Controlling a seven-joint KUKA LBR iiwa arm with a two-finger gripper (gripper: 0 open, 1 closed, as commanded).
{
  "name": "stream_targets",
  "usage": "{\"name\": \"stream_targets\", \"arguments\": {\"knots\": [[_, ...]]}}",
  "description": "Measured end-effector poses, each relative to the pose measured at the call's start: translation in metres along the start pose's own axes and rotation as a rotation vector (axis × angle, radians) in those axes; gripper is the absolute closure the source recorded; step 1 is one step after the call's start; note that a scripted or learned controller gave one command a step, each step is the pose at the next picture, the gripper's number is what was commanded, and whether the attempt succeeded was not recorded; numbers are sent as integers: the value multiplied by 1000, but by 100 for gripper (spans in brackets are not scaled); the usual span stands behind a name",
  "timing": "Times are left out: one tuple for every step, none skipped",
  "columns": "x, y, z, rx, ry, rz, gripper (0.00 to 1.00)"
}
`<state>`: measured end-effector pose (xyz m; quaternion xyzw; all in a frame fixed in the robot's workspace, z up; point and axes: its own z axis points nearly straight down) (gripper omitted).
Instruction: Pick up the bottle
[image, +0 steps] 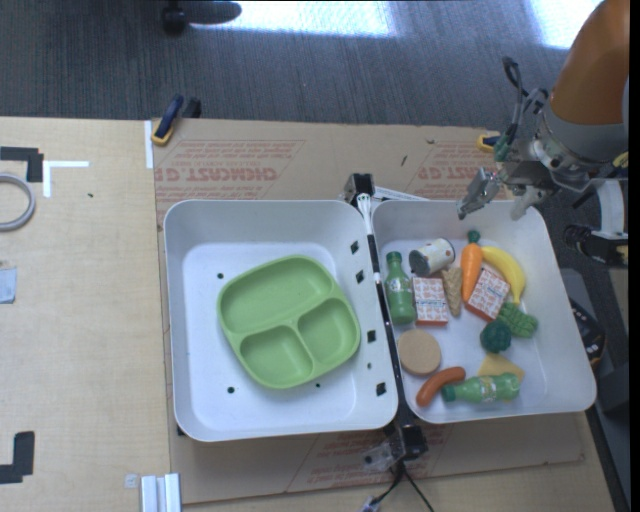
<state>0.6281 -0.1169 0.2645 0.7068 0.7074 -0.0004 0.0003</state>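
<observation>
Above the far edge of the right bin (560, 300) the gripper (497, 193) is seen, and its two fingers are spread apart with nothing between them. It is held over the rim, well apart from the toys below. Inside this bin a green bottle (400, 288) is found upright near the left wall, just beside two small cartons (431, 300) and a grey can (433, 256). A second bottle (482, 389), green with a clear label, is laid on its side at the near edge, touching a sausage (440, 385). Between them a round cookie (419, 352) is placed. A carrot (470, 265), a banana (505, 270) and a piece of broccoli (497, 335) are gathered toward the right side. On the left bin (190, 330) a green divided plate (290, 321) is set, with three compartments, and it lies flat. Both bins are joined along the middle and are resting on a sheet of cardboard (240, 160).
</observation>
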Motion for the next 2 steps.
{"name": "stream_targets", "arguments": {"knots": [[0, 0, -10, -1, -1, -2, 100], [-14, -19, -91, -3, -2, -227, 100]]}}
